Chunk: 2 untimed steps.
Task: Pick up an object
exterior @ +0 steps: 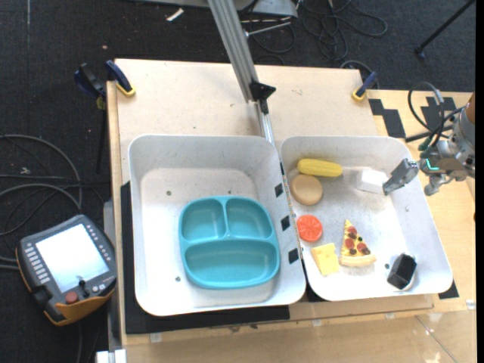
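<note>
1. While the arm reaches in from the right edge of the frame, its gripper point(401, 175) hovers over the upper right part of the right bin point(423, 225), just beside a small white block point(370, 179).
2. Whether the gripper is wide or narrow cannot be told at this size, and nothing can be seen held in it.
3. Toy foods lie loose on the floor of the right bin: a yellow corn cob point(319, 168) at the top, a tan bun point(307, 190) just below it, a red tomato slice point(309, 228), a cheese wedge point(326, 259), and a pizza slice point(354, 244) lower down.
4. A small black object point(401, 271) sits in the lower right corner of that bin.
5. A teal divided tray point(227, 242) sits in the left bin point(151, 203).
6. Judging by this, the pick is not yet done: every object rests in a bin, and closing on one and lifting remain.
</note>
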Tool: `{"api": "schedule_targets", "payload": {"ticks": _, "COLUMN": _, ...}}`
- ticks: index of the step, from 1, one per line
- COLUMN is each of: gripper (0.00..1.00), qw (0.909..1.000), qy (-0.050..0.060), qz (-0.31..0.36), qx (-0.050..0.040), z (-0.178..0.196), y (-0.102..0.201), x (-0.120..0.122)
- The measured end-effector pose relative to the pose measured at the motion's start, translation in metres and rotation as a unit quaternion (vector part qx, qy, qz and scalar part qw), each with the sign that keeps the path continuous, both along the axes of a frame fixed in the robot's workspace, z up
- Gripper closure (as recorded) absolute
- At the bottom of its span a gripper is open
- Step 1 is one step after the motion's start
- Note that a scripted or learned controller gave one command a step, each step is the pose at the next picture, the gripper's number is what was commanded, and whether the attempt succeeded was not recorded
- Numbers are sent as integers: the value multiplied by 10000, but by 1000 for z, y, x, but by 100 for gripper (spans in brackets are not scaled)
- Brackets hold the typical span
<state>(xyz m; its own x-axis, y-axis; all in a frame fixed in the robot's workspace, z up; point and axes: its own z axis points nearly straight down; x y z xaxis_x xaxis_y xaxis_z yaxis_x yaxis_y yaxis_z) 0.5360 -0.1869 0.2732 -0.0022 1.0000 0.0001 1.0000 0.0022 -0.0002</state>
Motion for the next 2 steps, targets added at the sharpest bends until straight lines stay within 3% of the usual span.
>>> {"api": "schedule_targets", "payload": {"ticks": 2, "gripper": 0, "qw": 10000, "qy": 23, "qz": -9, "qx": 4, "z": -88, "y": 0, "x": -6}}
